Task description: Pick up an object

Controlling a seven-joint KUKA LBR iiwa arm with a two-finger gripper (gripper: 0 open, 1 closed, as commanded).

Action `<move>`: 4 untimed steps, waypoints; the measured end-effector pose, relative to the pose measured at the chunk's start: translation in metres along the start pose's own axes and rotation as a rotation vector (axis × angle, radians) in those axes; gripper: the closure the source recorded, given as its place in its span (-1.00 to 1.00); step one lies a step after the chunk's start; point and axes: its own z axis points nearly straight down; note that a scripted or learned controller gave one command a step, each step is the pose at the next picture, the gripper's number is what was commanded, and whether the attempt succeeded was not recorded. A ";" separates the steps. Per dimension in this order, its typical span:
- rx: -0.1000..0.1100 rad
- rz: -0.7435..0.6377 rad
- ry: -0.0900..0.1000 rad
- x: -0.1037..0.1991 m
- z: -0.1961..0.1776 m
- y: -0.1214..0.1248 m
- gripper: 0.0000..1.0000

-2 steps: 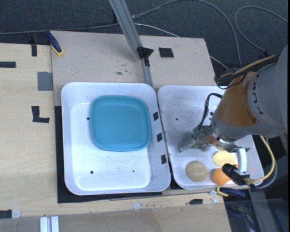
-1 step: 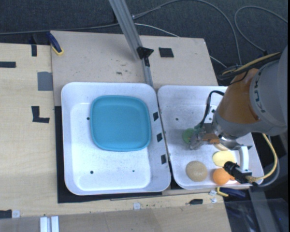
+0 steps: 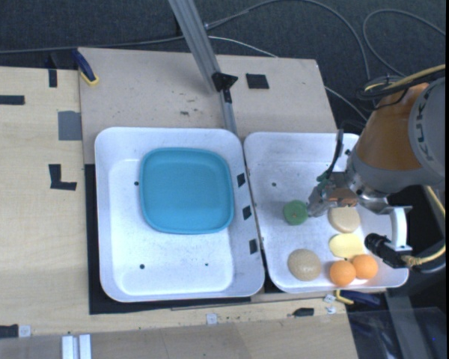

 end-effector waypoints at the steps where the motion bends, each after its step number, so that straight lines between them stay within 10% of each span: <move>1: 0.002 0.000 0.000 0.000 -0.041 0.001 1.00; 4: 0.005 -0.004 0.002 0.147 -0.058 0.004 1.00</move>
